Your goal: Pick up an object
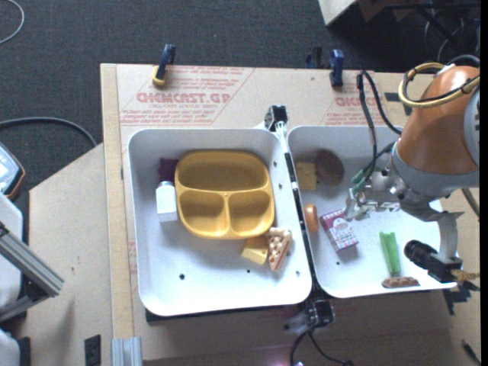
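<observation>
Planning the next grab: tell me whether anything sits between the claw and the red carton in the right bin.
Nothing visible does. The claw hangs just above and right of the red carton, with bare bin floor between; the green stick lies off to the right.

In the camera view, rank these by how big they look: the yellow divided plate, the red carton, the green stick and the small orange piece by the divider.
Largest to smallest:
1. yellow divided plate, by far
2. red carton
3. green stick, longer than the carton but much thinner, so these two are close
4. small orange piece
</observation>
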You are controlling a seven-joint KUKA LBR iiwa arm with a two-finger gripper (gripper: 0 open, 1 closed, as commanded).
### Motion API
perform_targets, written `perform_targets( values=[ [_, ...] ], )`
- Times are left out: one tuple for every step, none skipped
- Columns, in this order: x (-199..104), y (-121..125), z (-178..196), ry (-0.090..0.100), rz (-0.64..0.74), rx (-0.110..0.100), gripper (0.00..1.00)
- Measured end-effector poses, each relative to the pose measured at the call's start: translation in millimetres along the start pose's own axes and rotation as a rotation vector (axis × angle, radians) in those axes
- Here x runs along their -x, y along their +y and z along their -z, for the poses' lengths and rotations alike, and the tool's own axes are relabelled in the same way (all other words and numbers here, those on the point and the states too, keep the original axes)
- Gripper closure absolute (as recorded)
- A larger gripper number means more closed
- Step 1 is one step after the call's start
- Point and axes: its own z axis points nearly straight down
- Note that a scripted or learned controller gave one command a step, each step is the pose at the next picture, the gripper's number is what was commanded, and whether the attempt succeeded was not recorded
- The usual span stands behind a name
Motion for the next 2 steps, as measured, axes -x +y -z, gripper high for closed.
perform_targets(
  values=[
    [-57.0,9.4,15.5,-0.002,0.001,0.007,1.0],
    [-99.9,4.4,6.7,-0.002,-0.002,0.0,1.0]
  ],
)
